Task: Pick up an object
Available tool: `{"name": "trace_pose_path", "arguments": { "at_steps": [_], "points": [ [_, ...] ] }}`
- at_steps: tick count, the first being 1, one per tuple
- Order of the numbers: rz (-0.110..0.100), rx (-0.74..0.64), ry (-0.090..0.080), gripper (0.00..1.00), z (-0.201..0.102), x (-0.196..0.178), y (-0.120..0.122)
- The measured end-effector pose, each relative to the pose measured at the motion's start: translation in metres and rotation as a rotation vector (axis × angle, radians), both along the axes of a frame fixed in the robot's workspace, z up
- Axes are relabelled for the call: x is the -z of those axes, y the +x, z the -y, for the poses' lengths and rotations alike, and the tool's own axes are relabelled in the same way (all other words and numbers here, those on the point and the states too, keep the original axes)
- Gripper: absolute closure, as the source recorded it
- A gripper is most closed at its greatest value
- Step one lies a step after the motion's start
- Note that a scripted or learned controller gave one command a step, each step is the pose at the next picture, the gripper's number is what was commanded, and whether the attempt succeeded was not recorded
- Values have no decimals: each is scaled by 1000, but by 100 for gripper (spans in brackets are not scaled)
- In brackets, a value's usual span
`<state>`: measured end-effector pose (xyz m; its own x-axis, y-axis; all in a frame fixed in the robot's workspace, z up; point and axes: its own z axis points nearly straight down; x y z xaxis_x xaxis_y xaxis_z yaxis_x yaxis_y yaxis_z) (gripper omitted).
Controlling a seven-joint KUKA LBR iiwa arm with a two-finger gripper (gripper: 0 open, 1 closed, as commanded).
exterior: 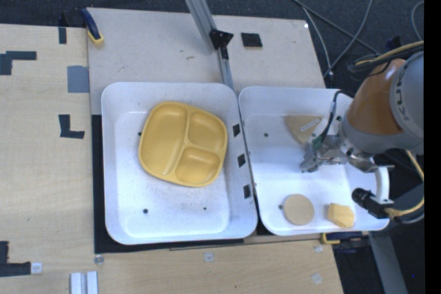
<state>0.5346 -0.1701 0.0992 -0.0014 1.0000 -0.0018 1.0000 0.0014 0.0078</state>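
Observation:
In the right bin (272, 148) lie three things: a tan wedge-shaped piece (300, 127) near the back, a round beige disc (299, 209) at the front, and a small yellow chunk (341, 215) at the front right. My gripper (311, 160) hangs low over the bin's middle, just in front of the tan wedge and behind the disc. The arm, with its orange band (372, 103), comes in from the right. Nothing shows between the fingers.
The left bin (117, 148) holds a yellow divided plate (183, 143). A slanted metal pole (196, 0) rises from behind the bins. Cables (386, 3) run over the dark floor at the upper right. A blue and yellow tool (91, 25) lies on the bench's far left corner.

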Motion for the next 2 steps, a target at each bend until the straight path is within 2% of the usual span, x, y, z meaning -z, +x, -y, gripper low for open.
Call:
{"name": "trace_pose_path", "arguments": {
  "at_steps": [2],
  "points": [
    [-5,1,1,100,4,-85,1]
  ]
}}
